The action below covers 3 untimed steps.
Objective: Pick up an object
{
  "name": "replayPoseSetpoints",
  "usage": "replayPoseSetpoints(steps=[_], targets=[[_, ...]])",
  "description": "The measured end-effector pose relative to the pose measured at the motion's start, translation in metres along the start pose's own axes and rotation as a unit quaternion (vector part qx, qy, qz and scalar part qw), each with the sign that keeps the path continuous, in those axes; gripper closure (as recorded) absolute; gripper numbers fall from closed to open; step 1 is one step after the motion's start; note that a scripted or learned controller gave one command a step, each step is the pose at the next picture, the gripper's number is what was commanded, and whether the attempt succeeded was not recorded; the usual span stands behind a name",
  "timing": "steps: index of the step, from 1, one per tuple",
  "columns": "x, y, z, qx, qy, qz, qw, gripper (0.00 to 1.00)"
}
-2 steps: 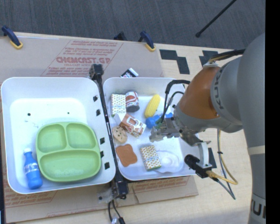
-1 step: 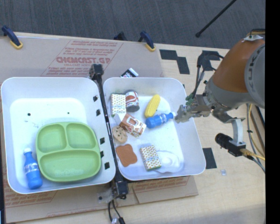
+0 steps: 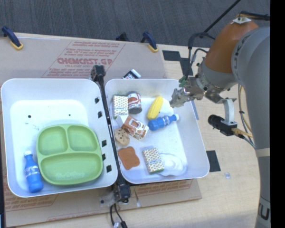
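Observation:
My gripper (image 3: 176, 99) hangs over the back right part of the right bin (image 3: 194, 141), just right of a yellow banana-shaped toy (image 3: 154, 107) and above a small blue bottle (image 3: 161, 122) lying on its side. I see nothing held in it. Further left in this bin are a dark can (image 3: 134, 102), a patterned snack packet (image 3: 120, 105) and a small red-and-white carton (image 3: 135, 128). Toward the front lie a round cookie (image 3: 122, 137), a brown toast slice (image 3: 128, 157), a second patterned packet (image 3: 153, 160) and a white crumpled piece (image 3: 175, 163).
The left bin (image 3: 14, 99) holds a green divided plate (image 3: 69, 153) and a blue bottle (image 3: 32, 172) at its front left. A black divider clip line (image 3: 104, 118) runs between the bins. Cardboard (image 3: 80, 56) lies behind them.

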<state>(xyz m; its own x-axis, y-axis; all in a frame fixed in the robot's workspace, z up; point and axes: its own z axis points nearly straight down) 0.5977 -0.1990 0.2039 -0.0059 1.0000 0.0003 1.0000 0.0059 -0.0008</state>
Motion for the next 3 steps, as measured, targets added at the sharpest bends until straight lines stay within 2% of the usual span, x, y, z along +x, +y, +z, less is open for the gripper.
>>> replayPoseSetpoints(steps=[1, 2, 3], targets=[[0.042, -0.009, 0.047, 0.002, 0.001, -0.001, 1.0, 1.0], [0.042, -0.009, 0.047, 0.001, 0.0, -0.001, 1.0, 0.0], [0.069, -0.013, 0.09, -0.006, -0.002, 0.001, 1.0, 0.0]])
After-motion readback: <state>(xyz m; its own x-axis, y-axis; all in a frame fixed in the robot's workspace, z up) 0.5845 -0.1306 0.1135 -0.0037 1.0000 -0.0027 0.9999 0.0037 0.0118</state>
